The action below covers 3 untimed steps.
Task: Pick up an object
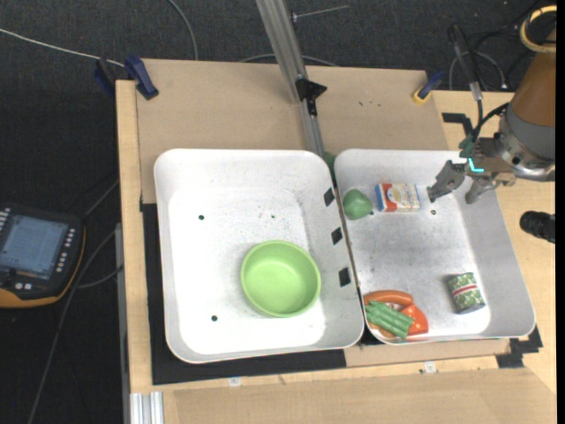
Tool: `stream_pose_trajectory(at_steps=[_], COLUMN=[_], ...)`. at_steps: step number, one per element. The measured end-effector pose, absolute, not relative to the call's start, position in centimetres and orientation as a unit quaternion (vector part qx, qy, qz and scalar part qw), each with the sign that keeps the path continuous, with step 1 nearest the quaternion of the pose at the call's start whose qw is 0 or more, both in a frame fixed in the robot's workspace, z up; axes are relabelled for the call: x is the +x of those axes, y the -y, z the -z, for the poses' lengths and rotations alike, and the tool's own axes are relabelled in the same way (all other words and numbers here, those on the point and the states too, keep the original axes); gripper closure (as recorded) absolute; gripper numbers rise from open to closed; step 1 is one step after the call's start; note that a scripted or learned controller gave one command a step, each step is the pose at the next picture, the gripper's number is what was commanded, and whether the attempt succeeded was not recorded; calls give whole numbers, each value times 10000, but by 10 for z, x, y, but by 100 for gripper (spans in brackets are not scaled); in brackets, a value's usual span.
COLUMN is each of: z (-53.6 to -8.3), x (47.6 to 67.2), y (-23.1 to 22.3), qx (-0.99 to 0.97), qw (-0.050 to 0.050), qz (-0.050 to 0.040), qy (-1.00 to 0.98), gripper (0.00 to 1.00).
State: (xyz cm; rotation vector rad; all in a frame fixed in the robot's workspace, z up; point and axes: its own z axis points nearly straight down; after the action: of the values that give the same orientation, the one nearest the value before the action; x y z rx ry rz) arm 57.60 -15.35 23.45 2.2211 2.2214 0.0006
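Plywood bench (265, 104) carries two shallow white bins side by side, and the near edge of the view runs along their front rims. Nearest the camera in the right bin (508, 263) an orange-and-green toy (395, 314) lies in the front left corner, touching the rim. Just beyond it, toward the front right corner, a small green can (465, 292) rests tilted on the bin floor, well apart from the toy. In the left bin (177, 237) a light green bowl (280, 277) sits upright in the front half, nearer the divider between the bins than the outer wall.

Farther back in the right bin a green ball (357, 204) lies near the left wall, and just beside it on its right a small white carton (398, 197) with red and blue print lies flat. The gripper (462, 182) hangs over the back right part of this bin, to the right of the carton and apart from it. Its two dark fingers (443, 182) are spread with a plain gap between them, and nothing sits in that gap. Above it the grey wrist and orange band of the arm (534, 104) reach in from the right edge.

Beyond the bins a metal post (282, 34) rises from the back of the bench, with a blue clamp (139, 76) at the far left corner.
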Motion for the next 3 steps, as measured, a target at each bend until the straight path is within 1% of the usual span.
stream_pose_trajectory(at_steps=[1,2,3], z=[-234,-175,-129], x=[576,579,584], y=[154,160,153], qx=[7071,7071,7069], qw=[1,-16,-12], qz=[-2,12,7], qy=[-7071,-7071,-7073], gripper=[0,0,0])
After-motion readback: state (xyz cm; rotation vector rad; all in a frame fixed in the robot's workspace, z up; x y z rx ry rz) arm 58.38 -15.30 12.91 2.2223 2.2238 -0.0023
